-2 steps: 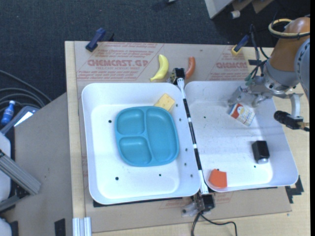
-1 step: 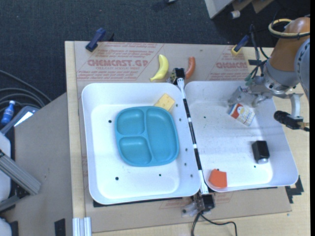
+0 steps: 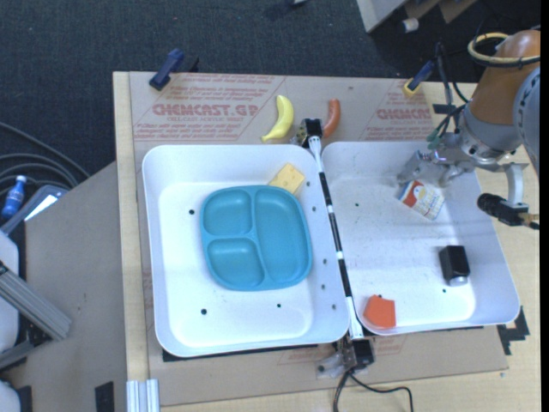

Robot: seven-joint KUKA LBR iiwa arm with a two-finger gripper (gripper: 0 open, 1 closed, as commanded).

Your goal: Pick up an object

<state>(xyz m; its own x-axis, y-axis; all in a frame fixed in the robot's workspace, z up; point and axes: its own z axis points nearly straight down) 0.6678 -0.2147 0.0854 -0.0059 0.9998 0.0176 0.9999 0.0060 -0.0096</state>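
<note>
Dark carpet surrounds a bench topped with a brown printed board (image 3: 214, 106), and on it sit 2 shallow white bins side by side. Over the far part of the right bin (image 3: 412, 316) the gripper (image 3: 431, 168) hangs from the grey arm (image 3: 502, 101), which comes in from the right with its orange band showing above the wrist. Whether its jaws are spread or pressed together cannot be told from this angle; the metal parts blur into one another. Just beneath and touching them in the view lies a small white carton (image 3: 422, 197) with red and blue print, tilted, resting on or just above the bin floor; whether it is pinched cannot be told either.

Nearer in the same bin, well apart from the carton, lies a black block (image 3: 454, 263), and at the near left corner an orange piece (image 3: 380, 312) sits against the rim.

Across the divider, the left bin (image 3: 171, 316) holds a teal divided plate (image 3: 256, 236) with 3 compartments, and a yellow sponge-like block (image 3: 288, 178) rests just beyond the plate's far edge.

Behind the bins, on the board, lie a yellow banana (image 3: 280, 118) and an orange-brown sausage-shaped item (image 3: 331, 117), near each other.
</note>
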